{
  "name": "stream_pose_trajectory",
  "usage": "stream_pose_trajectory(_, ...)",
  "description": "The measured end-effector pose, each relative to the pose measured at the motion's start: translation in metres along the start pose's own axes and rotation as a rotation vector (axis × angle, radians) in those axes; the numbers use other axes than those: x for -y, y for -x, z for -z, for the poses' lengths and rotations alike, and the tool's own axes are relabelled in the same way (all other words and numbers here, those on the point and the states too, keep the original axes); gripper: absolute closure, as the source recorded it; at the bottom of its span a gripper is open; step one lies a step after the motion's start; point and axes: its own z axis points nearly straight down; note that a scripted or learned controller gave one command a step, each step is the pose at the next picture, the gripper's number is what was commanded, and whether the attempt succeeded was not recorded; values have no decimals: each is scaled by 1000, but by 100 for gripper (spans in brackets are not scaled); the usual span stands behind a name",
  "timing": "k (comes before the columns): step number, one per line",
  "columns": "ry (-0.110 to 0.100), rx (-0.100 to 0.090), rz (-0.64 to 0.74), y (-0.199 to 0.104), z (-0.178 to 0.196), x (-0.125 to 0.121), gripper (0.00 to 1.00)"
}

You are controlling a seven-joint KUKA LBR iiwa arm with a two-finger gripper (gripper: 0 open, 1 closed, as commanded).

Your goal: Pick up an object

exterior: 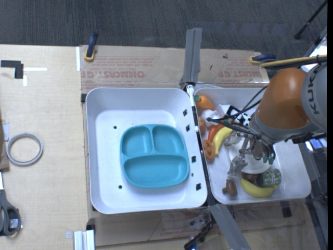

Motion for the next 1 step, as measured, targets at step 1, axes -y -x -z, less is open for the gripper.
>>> stream_pose_trajectory(1, -1, -2, 3, 1, 7, -1, 100)
